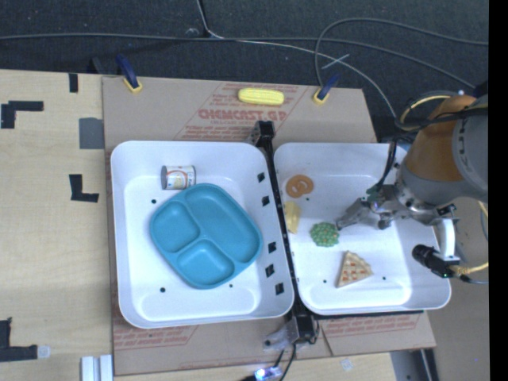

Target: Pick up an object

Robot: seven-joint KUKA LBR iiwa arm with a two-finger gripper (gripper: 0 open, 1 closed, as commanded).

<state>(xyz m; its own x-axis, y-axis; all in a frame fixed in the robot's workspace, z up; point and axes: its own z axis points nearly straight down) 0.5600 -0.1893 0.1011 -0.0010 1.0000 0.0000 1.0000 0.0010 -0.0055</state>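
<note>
The right bin (413,296) holds a green broccoli piece (324,234), an orange ring-shaped toy (299,186), a pale yellow piece (292,217) against the left wall, and a pizza slice (352,269) near the front. My gripper (344,221) reaches in low from the right and points left. Its tip is just up and right of the broccoli, very close to it. Nothing is visibly held.
The left bin (127,213) holds a blue divided plate (205,233) and a small can (178,177) lying on its side. A yellow corn cob (260,97) lies on the cardboard behind the bins. The arm's wrist (432,173) hangs over the right bin's right side.
</note>
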